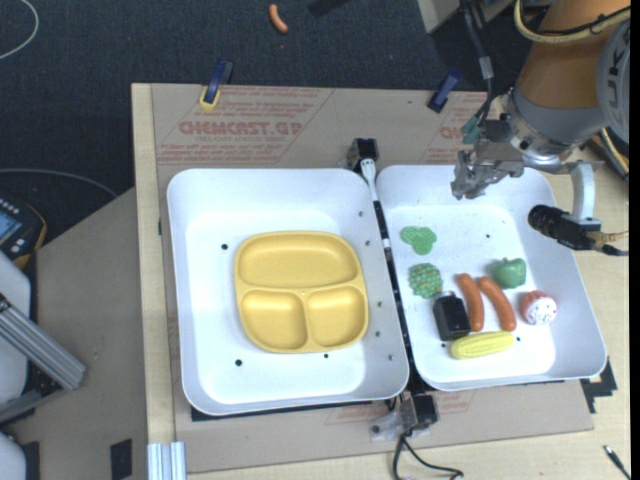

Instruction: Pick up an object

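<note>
Two white bins sit side by side on the bench. The left bin (200,268) holds a yellow divided plate (300,290) at its middle. The right bin (570,353) holds the small things, gathered in its lower half: a green leafy piece (418,237), a bumpy green broccoli (425,280), a black block (451,316), two orange sausages (485,302) lying side by side, a green pepper (509,271), a red and white piece (540,309), and a yellow corn cob (483,345). The sausages run with their long axes from upper left to lower right, steeply. The corn cob lies almost level across the frame, its right end slightly higher. The gripper (478,180) hangs over the upper edge of the right bin, well apart from all these things; nothing is between its fingers, and whether they are spread or closed I cannot tell.
</note>
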Available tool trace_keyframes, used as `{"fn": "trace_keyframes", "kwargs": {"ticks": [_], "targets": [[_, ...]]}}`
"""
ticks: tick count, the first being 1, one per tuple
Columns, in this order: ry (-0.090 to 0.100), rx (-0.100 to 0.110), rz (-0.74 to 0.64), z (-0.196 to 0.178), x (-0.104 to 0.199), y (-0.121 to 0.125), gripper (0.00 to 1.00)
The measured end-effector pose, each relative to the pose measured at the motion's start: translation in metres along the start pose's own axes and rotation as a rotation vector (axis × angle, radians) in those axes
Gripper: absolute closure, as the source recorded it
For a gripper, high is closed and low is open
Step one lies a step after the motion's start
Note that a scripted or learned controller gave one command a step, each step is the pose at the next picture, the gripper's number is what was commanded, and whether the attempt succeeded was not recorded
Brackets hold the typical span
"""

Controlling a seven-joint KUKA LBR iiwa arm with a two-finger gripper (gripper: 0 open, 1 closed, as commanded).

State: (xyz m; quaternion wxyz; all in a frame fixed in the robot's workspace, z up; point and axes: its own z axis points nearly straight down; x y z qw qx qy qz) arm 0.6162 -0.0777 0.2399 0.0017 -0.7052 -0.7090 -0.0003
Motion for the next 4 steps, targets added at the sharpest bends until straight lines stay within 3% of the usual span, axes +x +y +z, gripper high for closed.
{"fn": "trace_keyframes", "kwargs": {"ticks": [1, 2, 4], "targets": [[0.000, 0.001, 0.000, 0.006, 0.050, -0.015, 1.00], [-0.003, 0.002, 0.006, 0.022, 0.037, -0.020, 1.00], [-0.002, -0.001, 0.004, 0.016, 0.047, -0.022, 1.00]]}}
